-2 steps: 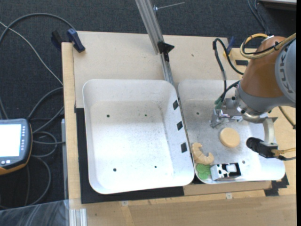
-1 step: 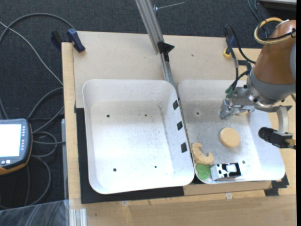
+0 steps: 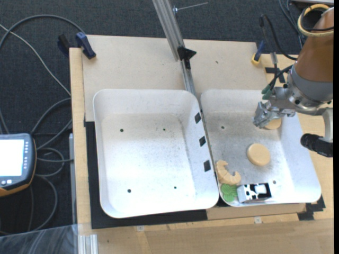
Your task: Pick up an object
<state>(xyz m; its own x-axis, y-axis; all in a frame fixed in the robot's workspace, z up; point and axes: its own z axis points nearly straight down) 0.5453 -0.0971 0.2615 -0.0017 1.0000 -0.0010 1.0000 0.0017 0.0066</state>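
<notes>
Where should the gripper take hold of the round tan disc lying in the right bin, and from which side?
Grip the round tan disc across its rim, at opposite edges, coming straight down from above. It lies flat on the floor of the right white bin with bare floor all around it, so fingers probably fit on either side. The gripper sits farther back in the bin, beside another tan piece.

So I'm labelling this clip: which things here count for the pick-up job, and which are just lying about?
For the job:
gripper
tan piece under it
round tan disc
tan curved piece
green item
black-and-white block
right bin

Lying about:
left bin
blue clamp
handheld screen
</notes>
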